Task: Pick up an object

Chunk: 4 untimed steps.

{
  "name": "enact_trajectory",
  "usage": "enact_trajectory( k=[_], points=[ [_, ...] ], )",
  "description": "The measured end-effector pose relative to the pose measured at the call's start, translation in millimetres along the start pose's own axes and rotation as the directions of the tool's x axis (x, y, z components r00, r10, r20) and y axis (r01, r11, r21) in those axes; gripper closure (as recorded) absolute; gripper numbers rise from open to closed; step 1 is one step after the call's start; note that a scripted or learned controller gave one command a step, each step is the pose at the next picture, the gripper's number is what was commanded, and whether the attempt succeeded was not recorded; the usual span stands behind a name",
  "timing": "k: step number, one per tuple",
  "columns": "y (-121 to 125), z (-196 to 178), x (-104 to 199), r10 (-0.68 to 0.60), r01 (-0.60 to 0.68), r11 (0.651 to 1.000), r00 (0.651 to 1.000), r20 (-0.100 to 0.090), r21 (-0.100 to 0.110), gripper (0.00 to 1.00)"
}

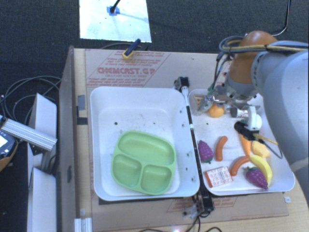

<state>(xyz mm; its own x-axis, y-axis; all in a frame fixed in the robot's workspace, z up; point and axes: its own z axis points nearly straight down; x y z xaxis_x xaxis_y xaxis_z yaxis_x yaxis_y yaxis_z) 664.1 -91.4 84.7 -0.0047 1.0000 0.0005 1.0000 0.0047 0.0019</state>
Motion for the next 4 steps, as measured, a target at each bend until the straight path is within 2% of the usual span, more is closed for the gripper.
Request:
enact_trajectory(
  k=[1,2,3,4],
  points=[
    [-128,0,-59,0.005,-0.005,1.0,1.0,0.002,0.002,0.0],
    [-37,0,-58,0.001,-0.001,1.0,1.0,0.001,-0.002,0.0],
    [-4,6,-7,0.011,-0.011,0.999,1.0,-0.004,0.041,0.0],
    [-85,1,4,0.004,-0.004,1.0,1.0,0.0,0.002,0.0]
  ],
)
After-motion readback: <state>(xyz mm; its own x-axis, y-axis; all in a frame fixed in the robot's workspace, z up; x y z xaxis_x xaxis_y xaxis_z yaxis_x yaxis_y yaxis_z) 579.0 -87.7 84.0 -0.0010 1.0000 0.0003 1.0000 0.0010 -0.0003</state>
